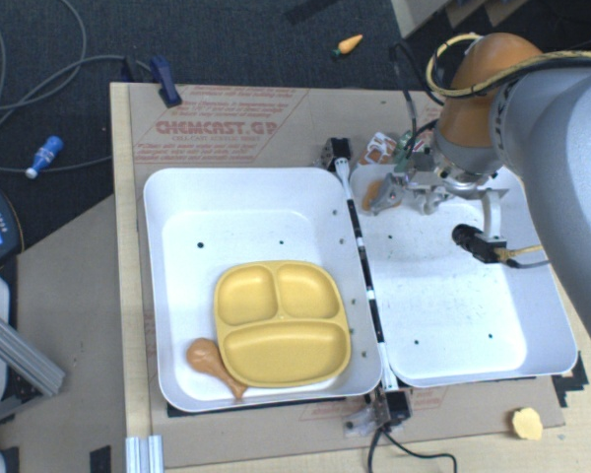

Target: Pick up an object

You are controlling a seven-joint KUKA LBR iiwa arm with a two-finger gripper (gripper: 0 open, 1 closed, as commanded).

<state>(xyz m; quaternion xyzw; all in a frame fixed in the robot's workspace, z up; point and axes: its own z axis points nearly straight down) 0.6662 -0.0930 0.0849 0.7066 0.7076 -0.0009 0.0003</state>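
A yellow divided plate (279,321) lies in the left bin (177,225), towards its front. A tan drumstick-shaped toy (213,361) pokes out from under the plate's front left corner. My gripper (415,193) hangs low over the far left corner of the right bin (453,313). A small brown object (372,194) sits right beside the gripper's left side, against the bin's far wall. Whether it is held is unclear. A black piece (474,241) with a yellow cable hangs from the wrist over the bin floor.
A crumpled wrapper (379,148) lies on the bench behind the right bin. A yellow lump (525,423) rests at the bench's front right. A blue clamp (164,81) grips the far left edge. The arm (532,106) looms over the right bin's far side.
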